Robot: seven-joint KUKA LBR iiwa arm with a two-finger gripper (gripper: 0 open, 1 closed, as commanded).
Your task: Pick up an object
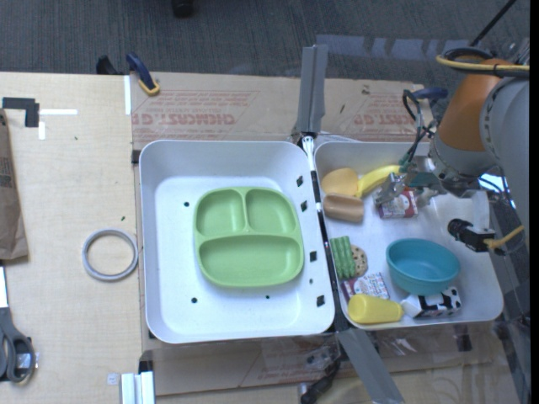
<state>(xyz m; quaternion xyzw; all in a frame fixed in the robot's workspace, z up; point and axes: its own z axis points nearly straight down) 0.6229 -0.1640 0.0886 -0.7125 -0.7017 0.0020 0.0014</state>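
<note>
- The arm (493, 116) comes in from the right and leans down over the back of the right bin (480, 305), presumably because all the loose items lie there.
- The left bin (160, 251), well to the left of the pincer, holds just a green divided plate (249, 236) lying flat; it looks too broad and low to be an easy pick.
- The blue bowl (423, 265) sits in front of the pincer, upright and apart from it, leaving the approach from above free.
- The pincer (394, 190) hangs low over a small red and white packet (402, 205), the likeliest target, directly beneath and touching or nearly so. I cannot tell how its jaws stand, nor whether anything is caught.
- A tan bread-like piece (341, 194) lies just to the left of the pincer, and a yellow banana (376, 179) lies right beside it, close enough to get nudged on closing.
- Further forward and left are a yellow cup on its side (373, 310), a black and white toy (438, 303), a green ridged piece (340, 253) and a cookie (359, 262), all clear of the pincer.
</note>
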